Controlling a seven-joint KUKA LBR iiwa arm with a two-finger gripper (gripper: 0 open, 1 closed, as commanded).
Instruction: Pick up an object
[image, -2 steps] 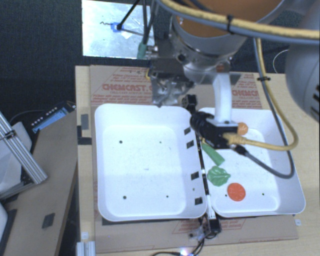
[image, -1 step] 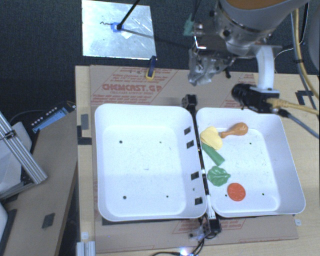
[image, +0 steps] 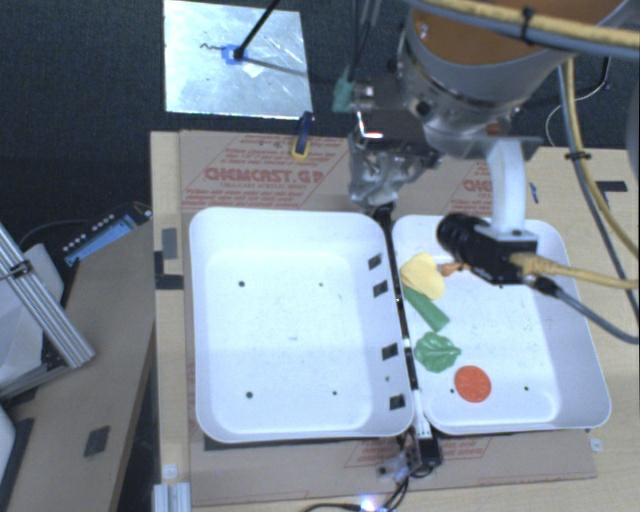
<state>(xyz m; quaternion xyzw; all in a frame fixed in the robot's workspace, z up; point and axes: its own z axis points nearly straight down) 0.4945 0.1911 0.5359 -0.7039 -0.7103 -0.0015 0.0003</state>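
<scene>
My jaws hang over the right bin (image: 575, 395), near a yellow piece (image: 423, 275). Green piece (image: 436, 351) and orange disc (image: 473, 384) lie nearer the front. Grip state: can't tell, seemingly hidden.

Bench (image: 120, 330), cardboard sheet (image: 260, 170), two white bins (image: 290, 320)

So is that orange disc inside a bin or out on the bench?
Inside: the orange disc lies flat on the right bin's floor, near its front.
</scene>
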